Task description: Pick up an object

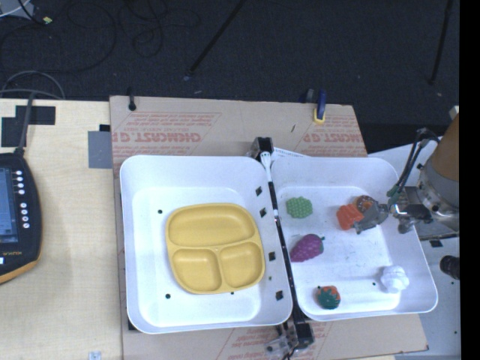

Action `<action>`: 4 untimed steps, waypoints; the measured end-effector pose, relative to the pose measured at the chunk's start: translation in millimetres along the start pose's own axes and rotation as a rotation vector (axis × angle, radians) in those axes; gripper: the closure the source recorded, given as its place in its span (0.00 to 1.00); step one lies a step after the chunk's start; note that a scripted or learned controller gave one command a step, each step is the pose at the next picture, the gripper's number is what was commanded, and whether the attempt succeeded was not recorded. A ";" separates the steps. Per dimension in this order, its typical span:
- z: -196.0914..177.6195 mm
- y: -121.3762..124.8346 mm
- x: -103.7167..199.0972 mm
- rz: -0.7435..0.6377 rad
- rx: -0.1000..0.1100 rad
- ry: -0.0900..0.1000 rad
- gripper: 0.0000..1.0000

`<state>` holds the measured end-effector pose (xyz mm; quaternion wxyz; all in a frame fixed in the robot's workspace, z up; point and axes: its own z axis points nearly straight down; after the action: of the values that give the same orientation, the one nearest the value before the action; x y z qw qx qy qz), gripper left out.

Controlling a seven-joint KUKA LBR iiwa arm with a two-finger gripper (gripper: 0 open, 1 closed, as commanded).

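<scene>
Since the jaws (367, 217), whose state I cannot tell, sit at the orange toy (348, 217) in the right bin's (409, 306) upper right, they should straddle it squarely before lifting.

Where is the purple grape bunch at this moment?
In the camera view, the purple grape bunch lies in the right bin, near the divider, just below the green fruit and above the small red and green toy.
</scene>
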<state>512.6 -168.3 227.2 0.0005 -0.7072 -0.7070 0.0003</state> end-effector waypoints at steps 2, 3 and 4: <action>-244.3 -14.7 -18.3 -0.004 0.001 -0.001 1.00; -107.3 -39.1 24.2 -0.001 0.016 0.006 1.00; -289.6 -36.2 80.8 -0.004 -0.017 -0.001 1.00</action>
<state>476.8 -87.5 516.9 -0.0059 -0.7057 -0.7085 -0.0052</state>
